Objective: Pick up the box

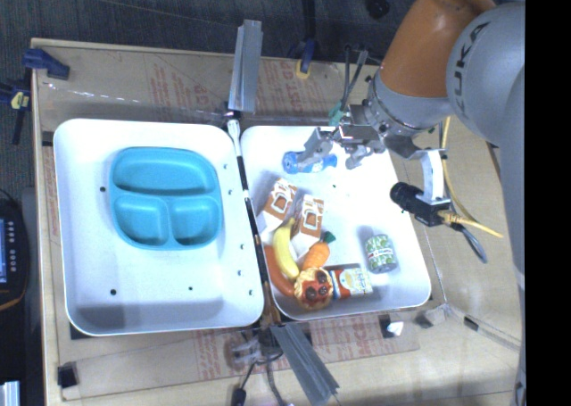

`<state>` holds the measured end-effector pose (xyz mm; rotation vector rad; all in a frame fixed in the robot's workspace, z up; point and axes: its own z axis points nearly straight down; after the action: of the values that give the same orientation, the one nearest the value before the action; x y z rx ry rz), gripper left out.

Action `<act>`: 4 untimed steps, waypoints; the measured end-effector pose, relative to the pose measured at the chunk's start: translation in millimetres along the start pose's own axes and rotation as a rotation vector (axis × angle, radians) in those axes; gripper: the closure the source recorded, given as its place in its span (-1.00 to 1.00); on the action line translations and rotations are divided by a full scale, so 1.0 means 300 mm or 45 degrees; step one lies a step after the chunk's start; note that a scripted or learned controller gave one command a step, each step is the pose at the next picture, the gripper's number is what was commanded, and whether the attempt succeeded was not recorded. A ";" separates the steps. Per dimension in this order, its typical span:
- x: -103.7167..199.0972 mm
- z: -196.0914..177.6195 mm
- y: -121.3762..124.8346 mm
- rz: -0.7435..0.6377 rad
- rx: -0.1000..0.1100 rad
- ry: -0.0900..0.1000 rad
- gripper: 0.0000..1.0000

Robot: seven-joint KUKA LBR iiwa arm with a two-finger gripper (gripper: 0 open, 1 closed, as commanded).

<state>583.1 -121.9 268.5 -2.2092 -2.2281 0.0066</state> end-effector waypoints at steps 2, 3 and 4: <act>-0.024 0.592 -0.132 -0.531 -0.002 0.001 -1.00; -0.024 0.560 -0.130 -0.535 -0.003 0.000 1.00; 0.333 0.256 -0.308 -0.707 -0.008 -0.002 1.00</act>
<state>489.5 -22.9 192.2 -1.5162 -2.7520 0.0000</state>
